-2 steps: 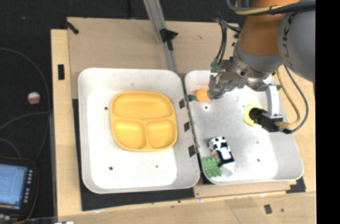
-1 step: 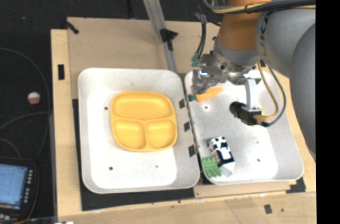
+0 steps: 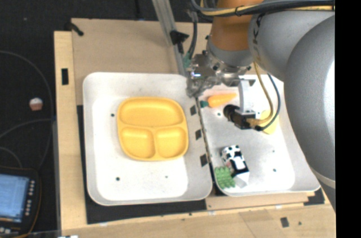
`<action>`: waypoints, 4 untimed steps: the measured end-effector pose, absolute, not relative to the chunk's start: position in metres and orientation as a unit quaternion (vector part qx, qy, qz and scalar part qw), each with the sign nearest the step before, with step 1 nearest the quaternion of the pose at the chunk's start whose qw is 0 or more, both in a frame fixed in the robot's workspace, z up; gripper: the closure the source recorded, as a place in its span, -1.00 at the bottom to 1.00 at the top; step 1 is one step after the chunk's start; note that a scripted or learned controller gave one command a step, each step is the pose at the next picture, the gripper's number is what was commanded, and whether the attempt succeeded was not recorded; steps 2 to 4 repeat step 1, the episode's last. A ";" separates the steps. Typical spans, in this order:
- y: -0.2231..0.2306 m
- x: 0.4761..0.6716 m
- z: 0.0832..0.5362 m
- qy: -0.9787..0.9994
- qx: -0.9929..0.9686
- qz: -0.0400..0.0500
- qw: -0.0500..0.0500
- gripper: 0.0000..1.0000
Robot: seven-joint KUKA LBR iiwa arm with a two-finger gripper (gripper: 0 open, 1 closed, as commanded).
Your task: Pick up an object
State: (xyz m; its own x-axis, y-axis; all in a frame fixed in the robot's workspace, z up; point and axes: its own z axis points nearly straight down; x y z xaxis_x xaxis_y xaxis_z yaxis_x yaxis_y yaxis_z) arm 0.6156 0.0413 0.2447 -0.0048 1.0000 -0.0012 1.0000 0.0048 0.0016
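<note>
The bench is lit evenly and fairly brightly from above, and the two white bins (image 3: 101,135) are rendered close to overexposed, with surface detail washed out. A soft highlight is seen on the orange band (image 3: 240,11) at one o'clock, and only faint, short shadows are cast beside the yellow tray (image 3: 152,128). The surroundings at nine and twelve o'clock are left dark, and the whole picture is slightly soft and grainy.

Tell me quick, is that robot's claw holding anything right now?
Gripper: it hangs over the far left corner of the right bin, beside an orange object; whether it is open, closed or holding anything cannot be told.
</note>
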 end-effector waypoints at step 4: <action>0.039 0.615 0.245 0.708 0.706 -0.001 0.001 -1.00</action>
